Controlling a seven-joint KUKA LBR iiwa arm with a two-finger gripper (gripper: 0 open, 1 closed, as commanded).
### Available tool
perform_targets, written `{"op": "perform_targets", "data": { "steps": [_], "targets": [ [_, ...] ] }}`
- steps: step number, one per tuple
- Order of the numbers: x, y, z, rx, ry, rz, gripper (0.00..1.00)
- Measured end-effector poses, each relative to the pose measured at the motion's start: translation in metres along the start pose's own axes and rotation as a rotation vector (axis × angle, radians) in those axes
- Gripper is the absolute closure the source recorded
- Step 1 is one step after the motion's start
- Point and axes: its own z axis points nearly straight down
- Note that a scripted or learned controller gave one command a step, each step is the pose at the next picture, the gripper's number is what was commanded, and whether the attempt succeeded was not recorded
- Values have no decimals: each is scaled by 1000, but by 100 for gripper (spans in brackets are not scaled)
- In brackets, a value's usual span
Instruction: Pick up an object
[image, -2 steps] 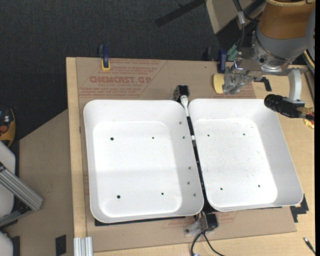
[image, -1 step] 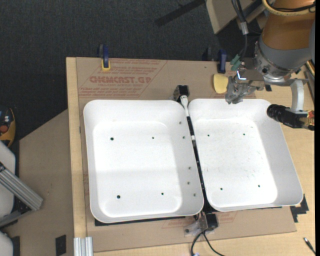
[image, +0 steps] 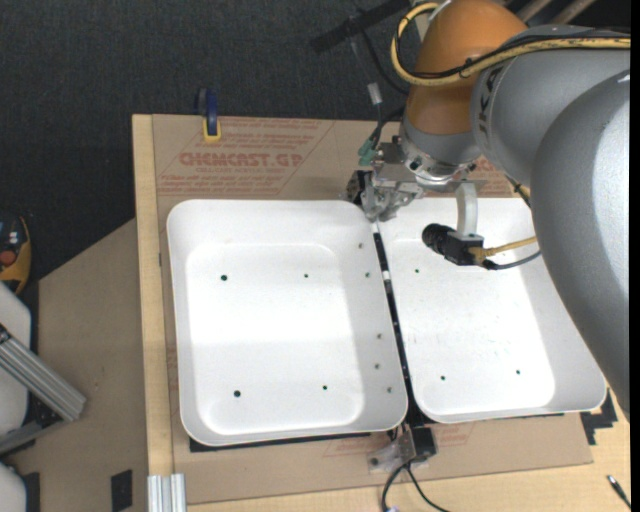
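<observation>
Pincer low at the far end of the bench, over the seam where the left bin and right bin meet, at their far rims. My wrist and the orange band crowd the view there. Cannot tell whether the pincer is spread or pressed together, or whether it is pinching anything.

The object: I cannot pick out a loose one. The bin floors I can read carry small dark dots, evenly placed, which I take for fixings in the bins, not goods. A black fitting with a tan cable hangs over the right bin just beside my wrist. I judge it part of my own rig, not a thing to lift. If a target exists it would sit under my wrist at the seam, where I cannot check.

Step in hand, as I judge it: a descent or grasp try at the far rims.

To do it well:
- The pincer sits over hard edges. Closing on a bin lip would count for nothing, so keep the tips inside one bin, clear of the seam.
- Mind the cable. It should not drag on the right bin's floor.
- Lift straight up afterwards, slowly, so the view can confirm a catch.

Brown board under the bins is held by a blue clamp at the far edge.
</observation>
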Motion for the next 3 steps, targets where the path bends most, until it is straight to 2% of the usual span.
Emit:
{"op": "perform_targets", "data": {
  "steps": [1,2,3],
  "targets": [
    [55,0,-138,-32,1,-2,100],
    [135,-15,-83,-7,0,-3,100],
    [101,-12,-150,-24,-2,8,100]
  ]
}}
